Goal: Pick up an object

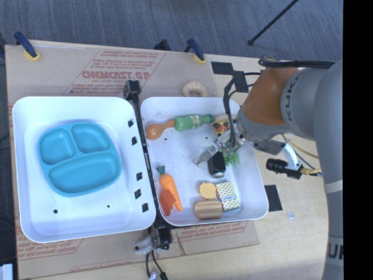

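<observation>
Two white bins sit side by side on the desk, with the arm [303, 107] reaching into the right one.

The end effector [217, 156] hangs low over the middle-right of the right bin [175, 107], among a silvery piece and a dark object [217, 165]; whether it is parted or closed cannot be told. Around it lie a green bottle [193, 122], an orange spoon-like toy [158, 130], a carrot [169, 191], a yellow round piece [208, 190], a patterned box [228, 195] and a tan cylinder [208, 209]. The left bin [23, 174] holds a blue divided tray [79, 157]. A beige ring [194, 88] rests on the desk behind the right bin.
</observation>
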